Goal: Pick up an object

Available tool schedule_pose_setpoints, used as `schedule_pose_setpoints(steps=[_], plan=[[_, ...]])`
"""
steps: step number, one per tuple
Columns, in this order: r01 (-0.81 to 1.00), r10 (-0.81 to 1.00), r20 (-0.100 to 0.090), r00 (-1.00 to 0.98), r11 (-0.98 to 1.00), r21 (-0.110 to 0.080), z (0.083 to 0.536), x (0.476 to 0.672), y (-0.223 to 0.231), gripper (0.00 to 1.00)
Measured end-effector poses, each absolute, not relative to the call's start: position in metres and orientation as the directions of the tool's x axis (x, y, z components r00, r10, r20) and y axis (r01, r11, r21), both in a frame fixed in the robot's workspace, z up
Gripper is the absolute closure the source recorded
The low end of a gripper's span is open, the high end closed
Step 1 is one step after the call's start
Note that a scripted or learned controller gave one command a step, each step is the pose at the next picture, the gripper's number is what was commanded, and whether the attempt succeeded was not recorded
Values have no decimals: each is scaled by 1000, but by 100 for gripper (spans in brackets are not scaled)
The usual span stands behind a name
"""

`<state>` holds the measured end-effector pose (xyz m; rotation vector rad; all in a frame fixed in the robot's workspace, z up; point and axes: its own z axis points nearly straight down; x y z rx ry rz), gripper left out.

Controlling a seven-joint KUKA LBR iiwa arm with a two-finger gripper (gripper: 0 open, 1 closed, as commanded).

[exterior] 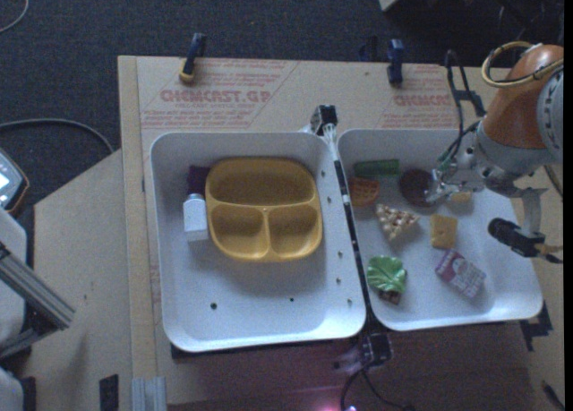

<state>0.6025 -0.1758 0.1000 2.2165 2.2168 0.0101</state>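
Two shallow white bins side by side on a board-topped desk (134,176) with red lettering, clamped at the far edge by a blue-and-yellow clamp (191,58) and a blue clamp (394,60). In the left bin (161,311): a yellow divided plate (262,208) lying flat near the middle, a small white bottle (195,218) upright and touching the plate's left rim, a dark purple thing (197,174) just behind the bottle, partly hidden by the plate. In the right bin (524,297): a long green piece (376,167) near the far wall, an orange-red piece (363,192) just in front of it by the dividing wall, a brown round piece (413,187) to the right of that, a pale wedge with dark spots (395,219) near the middle, a yellow block (443,230) beside the wedge, a green leafy piece (387,275) near the front left corner, a pink carton (459,273) lying tilted toward the front. Grey arm with orange band (528,96) reaching in from the right, over the far right part of the right bin. Claw (442,187) down low, right beside the brown round piece, at its right edge, touching or just short of it, hard to say which. Spread or pressed together: cannot tell from this slant.
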Motion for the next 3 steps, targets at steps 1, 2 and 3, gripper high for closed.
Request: schedule_pose_setpoints(steps=[1, 2, 3], plan=[[1000, 1000, -3, -1, 1, 8, 161, 611, -179, 100], [1000, 1000, -3, -2, 2, 9, 221, 621, -175, 100], [1000, 1000, -2, -1, 1, 5, 225, 621, -175, 100]])
